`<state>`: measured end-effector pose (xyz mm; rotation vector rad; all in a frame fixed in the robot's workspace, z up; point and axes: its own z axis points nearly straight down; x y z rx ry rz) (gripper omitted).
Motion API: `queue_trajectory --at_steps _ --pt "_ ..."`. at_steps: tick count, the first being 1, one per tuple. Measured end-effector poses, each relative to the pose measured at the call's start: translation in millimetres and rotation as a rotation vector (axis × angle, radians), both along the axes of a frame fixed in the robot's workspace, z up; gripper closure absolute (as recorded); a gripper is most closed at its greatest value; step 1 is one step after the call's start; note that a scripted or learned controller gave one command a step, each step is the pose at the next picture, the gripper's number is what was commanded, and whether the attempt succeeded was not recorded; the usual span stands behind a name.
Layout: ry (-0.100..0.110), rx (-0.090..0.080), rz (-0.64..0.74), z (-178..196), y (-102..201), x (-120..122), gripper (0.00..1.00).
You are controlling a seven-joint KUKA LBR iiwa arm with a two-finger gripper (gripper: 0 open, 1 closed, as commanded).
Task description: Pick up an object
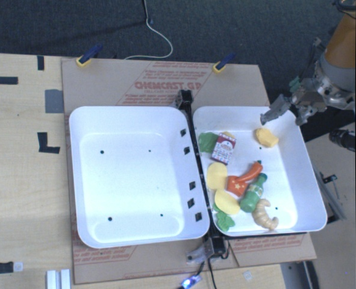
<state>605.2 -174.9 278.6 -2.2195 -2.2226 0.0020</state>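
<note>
Yellow lump (266, 138) lies just below the gripper (284, 108), whose fingers appear spread and empty; closing off-centre could nudge it toward the right bin's (307, 179) wall.

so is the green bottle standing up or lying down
Lying down: the green bottle rests on its side in the right bin, beside the orange toy.

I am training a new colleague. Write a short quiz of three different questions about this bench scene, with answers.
1. True or false: the small red and white carton lies in the left white plastic bin.
2. Which item lies nearest the gripper? A) beige peanut-shaped toy B) yellow rounded lump C) green bottle
3. Fill in: the orange-red toy lies in the ___ white plastic bin.

Key: 1 false; 2 B; 3 right.
</note>
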Motion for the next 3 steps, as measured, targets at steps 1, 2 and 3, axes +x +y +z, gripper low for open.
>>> queue_trajectory --at_steps 1,2,3 --pt "0.000 0.000 0.002 10 1 0 1.00" --pt "-0.001 0.001 -0.001 -200 27 -13 1.00" --pt "-0.003 0.000 -0.002 -193 46 -60 1.00"
